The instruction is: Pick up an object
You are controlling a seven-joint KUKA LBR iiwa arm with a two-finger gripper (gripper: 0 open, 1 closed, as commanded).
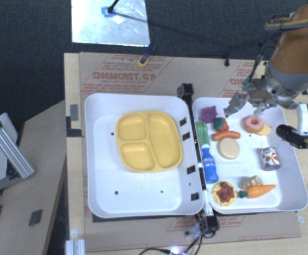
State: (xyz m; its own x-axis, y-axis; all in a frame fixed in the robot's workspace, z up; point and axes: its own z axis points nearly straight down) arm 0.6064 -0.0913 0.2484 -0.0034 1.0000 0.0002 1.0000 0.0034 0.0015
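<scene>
My gripper [247, 109] hangs over the far part of the right bin [294, 187], with its fingers spread open and nothing between them. Just below it lie a pink-iced donut [254, 124], a red and green vegetable [220, 124] and an orange sausage [226, 135]. A purple bunch of grapes [209, 113] sits to the gripper's left. Nearer the front are a cream round biscuit [229, 149], a blue bottle [209, 166], a small can [270, 158], a pizza [224, 193] and a carrot [259, 190].
The left bin [101, 190] holds a yellow divided plate [147, 141]. A green stick-shaped item [201, 132] lies along the right bin's left wall. A black-tipped part of the arm [289, 134] juts over the bin's right rim.
</scene>
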